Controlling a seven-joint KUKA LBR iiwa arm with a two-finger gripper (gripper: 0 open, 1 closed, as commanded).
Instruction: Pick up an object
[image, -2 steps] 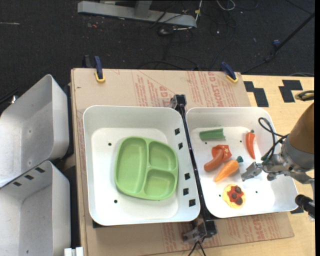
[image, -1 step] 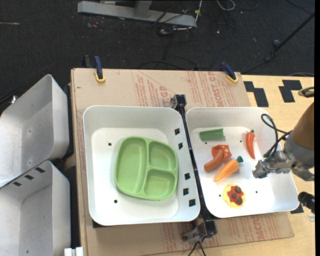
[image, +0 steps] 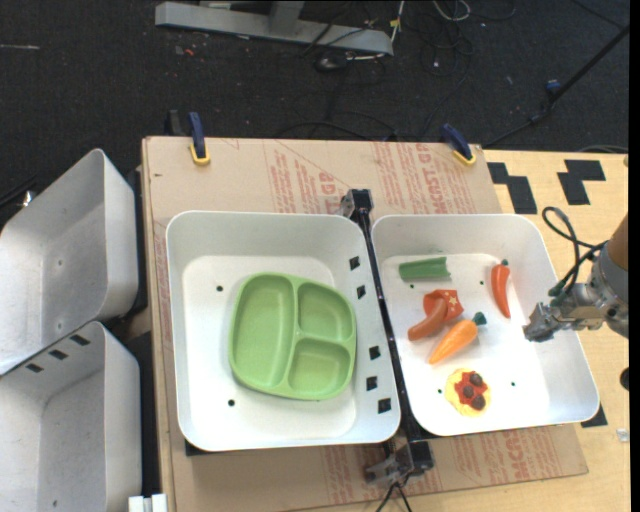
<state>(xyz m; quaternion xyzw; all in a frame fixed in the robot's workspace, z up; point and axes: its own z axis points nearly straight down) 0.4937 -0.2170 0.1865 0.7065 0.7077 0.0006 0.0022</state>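
My gripper (image: 540, 328) sits low at the right wall of the right bin (image: 530, 232), pointing toward the camera view's left. Whether it is spread or closed I cannot tell at this size; nothing visibly lies in its grasp.

Nearest candidate: the red chili (image: 500, 289), just left of and slightly above my tip in the view. Its long axis runs nearly up-down in the picture, roughly crosswise to my line of approach.

Farther left: the carrot (image: 454, 340), long axis diagonal, leafy end toward me; touching or just beside it, the red pepper piece (image: 436, 309). Above these lies the green pod (image: 424, 268), axis nearly horizontal. Near the bin's front edge rests the small pizza-like disc (image: 468, 390).

The left bin (image: 200, 240) holds a green divided plate (image: 293, 336), well apart from me.

Judgement: the coming move is a short leftward reach; the chili lies closest.
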